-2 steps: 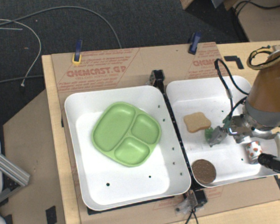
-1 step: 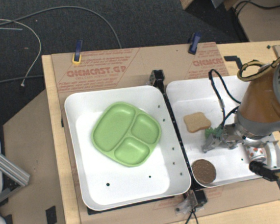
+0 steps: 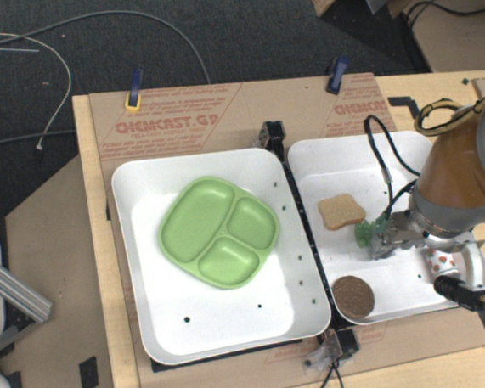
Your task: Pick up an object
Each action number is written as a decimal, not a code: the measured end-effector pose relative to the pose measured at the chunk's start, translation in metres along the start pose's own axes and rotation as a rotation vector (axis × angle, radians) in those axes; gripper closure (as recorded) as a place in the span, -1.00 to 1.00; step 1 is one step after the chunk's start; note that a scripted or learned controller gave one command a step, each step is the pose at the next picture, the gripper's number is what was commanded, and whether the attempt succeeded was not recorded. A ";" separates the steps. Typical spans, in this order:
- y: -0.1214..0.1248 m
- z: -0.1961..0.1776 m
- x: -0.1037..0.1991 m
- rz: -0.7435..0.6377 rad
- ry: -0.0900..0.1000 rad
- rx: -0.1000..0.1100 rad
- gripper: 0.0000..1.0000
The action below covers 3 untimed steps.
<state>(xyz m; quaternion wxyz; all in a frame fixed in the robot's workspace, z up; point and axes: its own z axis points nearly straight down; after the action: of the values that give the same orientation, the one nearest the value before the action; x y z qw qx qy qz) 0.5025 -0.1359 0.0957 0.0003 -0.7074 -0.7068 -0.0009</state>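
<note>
**Hand low in the right bin, beside a small green piece**

Nearest my camera, a round brown disc, like a cookie or patty [image 3: 352,296], lies at the front of the right bin [image 3: 407,303], close to the wall it shares with the left bin [image 3: 147,266]. Just beyond it the hand [image 3: 382,242] sits low over the bin floor, at the end of the grey arm [image 3: 459,178] with its orange band, which comes in from my right. At its tip is a small green object [image 3: 364,233], touching or just beside the metal; I cannot tell how far the hand is spread, or whether it has the piece at all. Behind that lies a tan slice of toast [image 3: 341,212], apart from the hand. In the left bin a green divided plate [image 3: 219,231] lies alone. At the far edge of the surface [image 3: 218,114], blue clamps pin down the cardboard.

My worry: the green piece is small and sits off the tip toward the toast, so a closing hand could nudge it away or catch only its edge, and a lift would then come up with nothing.
</note>
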 end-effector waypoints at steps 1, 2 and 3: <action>-0.009 -0.055 0.004 -0.001 -0.002 -0.003 1.00; -0.011 -0.104 0.013 -0.003 -0.002 -0.004 1.00; -0.010 -0.158 0.013 -0.003 -0.003 -0.006 1.00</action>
<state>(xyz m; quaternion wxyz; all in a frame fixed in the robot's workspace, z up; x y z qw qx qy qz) 0.4928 -0.1235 0.2537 -0.0029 -0.7064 -0.7078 -0.0018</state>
